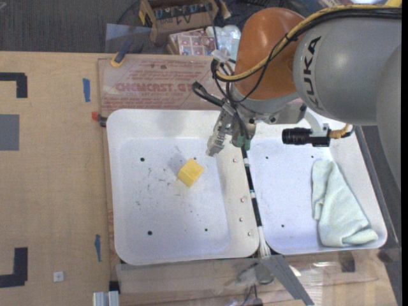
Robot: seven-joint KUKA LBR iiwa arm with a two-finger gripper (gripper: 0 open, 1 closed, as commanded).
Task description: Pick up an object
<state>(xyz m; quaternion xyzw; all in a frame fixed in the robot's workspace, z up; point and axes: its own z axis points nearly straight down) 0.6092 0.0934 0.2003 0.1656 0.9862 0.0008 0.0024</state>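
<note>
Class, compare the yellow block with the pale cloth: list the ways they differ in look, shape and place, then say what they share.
The yellow block is bright yellow; the pale cloth is whitish green. The yellow block is a small, compact solid with flat faces; the pale cloth is a larger, soft, crumpled length. The yellow block lies in the left bin, the pale cloth in the right bin near its right wall. Both rest on a bin floor, apart from the gripper.

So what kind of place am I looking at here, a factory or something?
More likely a robotics lab or test workshop. A grey KUKA arm reaches over two white bins on a plywood bench; one bin holds a yellow block, the other a pale cloth. Clutter lies behind.
</note>
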